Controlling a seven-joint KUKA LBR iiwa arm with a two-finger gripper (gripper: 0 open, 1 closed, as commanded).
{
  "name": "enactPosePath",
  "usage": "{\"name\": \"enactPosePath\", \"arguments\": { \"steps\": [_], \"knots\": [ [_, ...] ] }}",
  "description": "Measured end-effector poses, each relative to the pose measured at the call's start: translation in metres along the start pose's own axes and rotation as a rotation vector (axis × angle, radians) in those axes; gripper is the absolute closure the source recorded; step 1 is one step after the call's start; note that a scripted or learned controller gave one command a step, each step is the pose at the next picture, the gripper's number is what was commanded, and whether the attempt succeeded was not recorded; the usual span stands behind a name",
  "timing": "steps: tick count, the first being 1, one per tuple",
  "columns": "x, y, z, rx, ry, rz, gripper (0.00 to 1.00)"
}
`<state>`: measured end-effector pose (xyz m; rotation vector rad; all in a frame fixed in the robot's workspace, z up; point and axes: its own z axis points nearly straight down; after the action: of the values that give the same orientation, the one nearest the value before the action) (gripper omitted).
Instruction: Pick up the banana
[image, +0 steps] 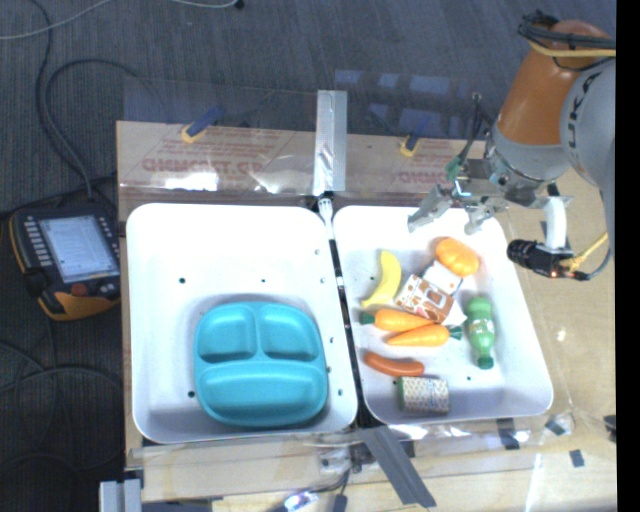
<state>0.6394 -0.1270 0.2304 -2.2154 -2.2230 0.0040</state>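
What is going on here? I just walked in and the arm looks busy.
A KUKA arm is set to pick up the banana, which lies in the right bin among carrots, a green bottle and other toy food. Its pincer hangs open over the bin's far edge, holding nothing, up and to the right of the banana. A blue tray sits in the left bin.

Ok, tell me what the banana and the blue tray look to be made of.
Banana: probably moulded plastic, a toy; its yellow is even and smooth, with no spots. Blue tray: likely hard plastic with a soft sheen; one uniform colour, rounded moulded compartments. Neither can be confirmed from the look alone.
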Motion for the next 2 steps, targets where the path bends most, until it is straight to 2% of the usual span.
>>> {"name": "enactPosePath", "arguments": {
  "steps": [1,2],
  "knots": [
    [0.0257,-0.0092,0.1154,0.002,0.000,-0.130,0.00],
    [0.0262,-0.0093,0.1072,0.004,0.001,-0.131,1.00]
  ]
}}
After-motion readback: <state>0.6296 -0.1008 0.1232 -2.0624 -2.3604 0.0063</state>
